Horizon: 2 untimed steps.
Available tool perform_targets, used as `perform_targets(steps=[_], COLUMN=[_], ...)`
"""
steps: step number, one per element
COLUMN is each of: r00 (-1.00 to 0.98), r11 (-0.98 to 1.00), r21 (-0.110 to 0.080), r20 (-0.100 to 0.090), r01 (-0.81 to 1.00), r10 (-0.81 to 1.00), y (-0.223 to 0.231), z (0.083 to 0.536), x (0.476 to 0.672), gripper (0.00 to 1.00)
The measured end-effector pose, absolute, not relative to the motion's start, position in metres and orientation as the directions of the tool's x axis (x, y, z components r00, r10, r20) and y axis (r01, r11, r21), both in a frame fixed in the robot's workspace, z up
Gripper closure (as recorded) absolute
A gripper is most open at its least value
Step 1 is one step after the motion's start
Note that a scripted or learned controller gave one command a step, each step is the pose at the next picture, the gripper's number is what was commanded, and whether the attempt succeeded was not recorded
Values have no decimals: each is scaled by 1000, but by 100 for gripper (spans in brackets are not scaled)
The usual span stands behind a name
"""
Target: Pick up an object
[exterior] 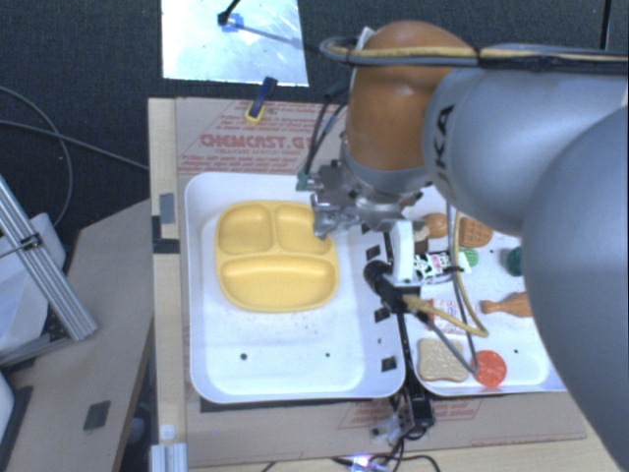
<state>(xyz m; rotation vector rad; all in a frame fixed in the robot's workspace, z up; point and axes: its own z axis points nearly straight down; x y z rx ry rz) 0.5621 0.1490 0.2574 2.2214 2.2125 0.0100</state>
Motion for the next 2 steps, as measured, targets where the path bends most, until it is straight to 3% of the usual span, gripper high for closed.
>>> perform_targets(steps=[1, 2], r00=[4, -3], r11=[-4, 3], r21=[-4, 3], r20=[-2, 1], r01=[1000, 1000], r10=[1000, 1000], y=[98, 102], z=[219, 232], x=[535, 537], gripper=[100, 100])
